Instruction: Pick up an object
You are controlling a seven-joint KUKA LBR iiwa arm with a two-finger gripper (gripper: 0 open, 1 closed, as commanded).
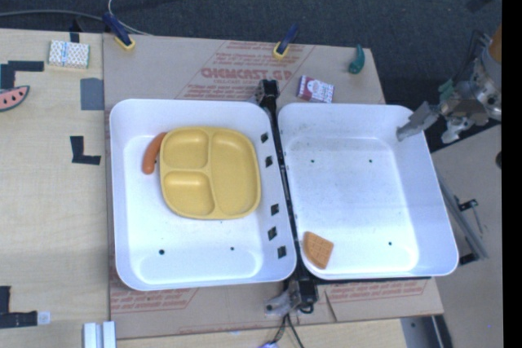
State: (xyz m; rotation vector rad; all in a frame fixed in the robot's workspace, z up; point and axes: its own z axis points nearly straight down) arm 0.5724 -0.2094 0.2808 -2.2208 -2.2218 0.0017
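Bench w/ dark carpet behind; cardboard sheet (236, 73) under the bins bears red print "CHEMCAST GP", partly covered. Landmark: yellow divided plate (210, 173) in left bin (130, 257). Orange sausage-like item (151, 153) touches plate's left edge. Tan cracker-like piece (318, 249) lies to plate's lower right, in right bin (424, 248), near its front wall. Small red packet (314, 89) beyond plate, upper right; its print too small to read. Gripper (416, 123) far right of plate, over right bin's far corner; arm cut off at frame edge; fingers' state can't be told
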